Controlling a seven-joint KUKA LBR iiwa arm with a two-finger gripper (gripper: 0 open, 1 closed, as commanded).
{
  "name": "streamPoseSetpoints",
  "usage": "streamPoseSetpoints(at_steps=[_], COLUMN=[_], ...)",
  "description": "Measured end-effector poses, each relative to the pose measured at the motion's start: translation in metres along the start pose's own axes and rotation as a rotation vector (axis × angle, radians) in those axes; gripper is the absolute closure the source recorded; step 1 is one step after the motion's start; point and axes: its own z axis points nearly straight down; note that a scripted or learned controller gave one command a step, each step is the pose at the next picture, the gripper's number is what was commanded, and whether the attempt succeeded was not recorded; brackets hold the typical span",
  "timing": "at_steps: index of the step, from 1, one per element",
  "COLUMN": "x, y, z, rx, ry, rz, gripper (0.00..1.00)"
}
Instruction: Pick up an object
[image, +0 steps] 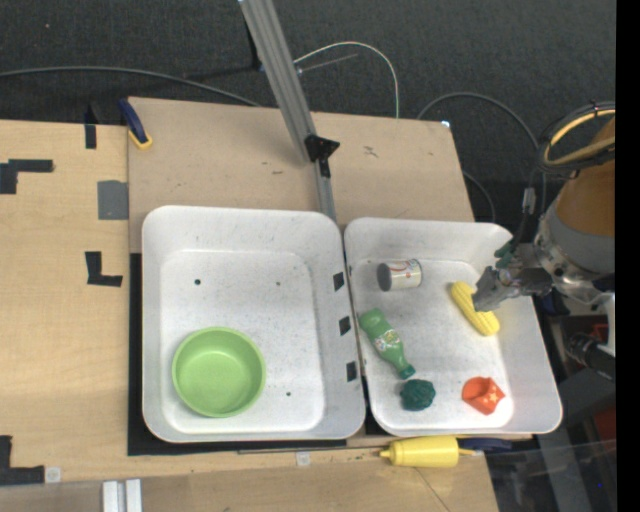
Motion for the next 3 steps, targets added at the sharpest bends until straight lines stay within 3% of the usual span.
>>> streamPoseSetpoints(at_steps=[2,3], x=[0.112,0.162], y=[0.035,0.052], z=[0.027,0.015], rx=[0.006,-0.003], ry=[0.003,-0.005], rz=[-0.006,0.002], gripper=[1.0,1.0])
